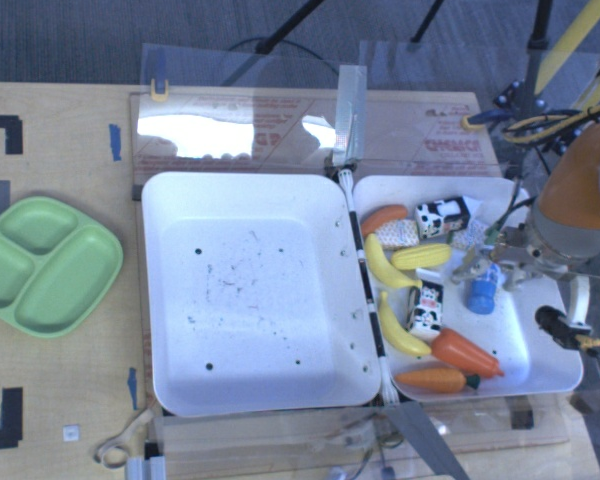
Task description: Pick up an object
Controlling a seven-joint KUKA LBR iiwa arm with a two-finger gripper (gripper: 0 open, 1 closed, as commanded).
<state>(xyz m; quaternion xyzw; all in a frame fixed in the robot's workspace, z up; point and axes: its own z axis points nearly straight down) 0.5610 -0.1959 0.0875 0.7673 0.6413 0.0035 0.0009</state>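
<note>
The right bin (550,363) holds several toys. Three yellow bananas (376,264) (424,256) (401,334) lie near its left wall. One black-and-white cow-print box (442,216) sits at the back and another (426,308) in the middle. Two orange carrots (466,352) (432,378) lie at the front. A small blue bottle (483,292) rests right of the middle. My gripper (486,260) hangs just behind and above the blue bottle, close to it. The grey arm with its orange band (580,180) reaches in from the right.
The left white bin (160,268) lies beside the right one, with a divider wall (365,268) between them. A green sectioned plate (46,265) rests on the wooden bench at far left. A clear panel (240,128) stands behind the bins. A black cable piece (556,322) hangs over the right bin's right side.
</note>
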